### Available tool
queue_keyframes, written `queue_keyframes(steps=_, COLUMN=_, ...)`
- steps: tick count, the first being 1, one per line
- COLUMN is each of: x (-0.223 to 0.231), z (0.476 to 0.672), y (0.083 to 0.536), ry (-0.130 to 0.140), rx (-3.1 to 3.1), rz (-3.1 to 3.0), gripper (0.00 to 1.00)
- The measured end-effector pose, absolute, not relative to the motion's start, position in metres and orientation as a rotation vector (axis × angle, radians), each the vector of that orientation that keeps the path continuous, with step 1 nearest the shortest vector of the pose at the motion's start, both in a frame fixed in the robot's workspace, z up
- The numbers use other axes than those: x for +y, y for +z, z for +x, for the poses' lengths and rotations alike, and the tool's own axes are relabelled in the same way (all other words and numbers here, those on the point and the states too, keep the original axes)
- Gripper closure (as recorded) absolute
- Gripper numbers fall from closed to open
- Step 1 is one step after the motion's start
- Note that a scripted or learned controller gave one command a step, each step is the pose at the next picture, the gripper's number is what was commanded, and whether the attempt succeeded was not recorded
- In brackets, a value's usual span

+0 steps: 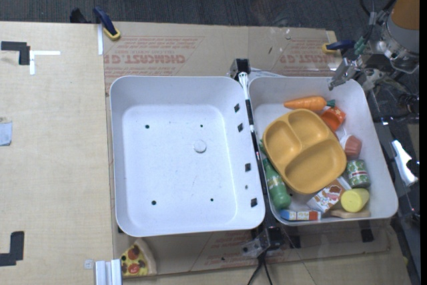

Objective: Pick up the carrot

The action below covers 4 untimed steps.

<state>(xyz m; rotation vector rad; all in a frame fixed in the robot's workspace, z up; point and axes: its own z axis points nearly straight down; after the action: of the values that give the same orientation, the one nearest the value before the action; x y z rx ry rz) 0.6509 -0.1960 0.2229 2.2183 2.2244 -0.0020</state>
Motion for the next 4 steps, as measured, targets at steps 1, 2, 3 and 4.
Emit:
queue_keyframes(steps=1, x=-0.170, z=0.662, y=0.108, ry=0.007, rx=2.220, rz=2.207, gripper=0.00)
queue_keyframes(steps=2, x=-0.171, z=0.668, y=0.107, ry=0.029, rx=1.951, rz=2.436, gripper=0.00)
queue_keyframes(steps=3, x=-0.169, z=0.667, y=0.106, ry=0.029, rx=1.732, rz=2.594, gripper=0.00)
queue_keyframes(steps=4, x=-0.142, z=0.646, y=0.095, ry=0.003, rx=1.678, rz=2.650, gripper=0.00)
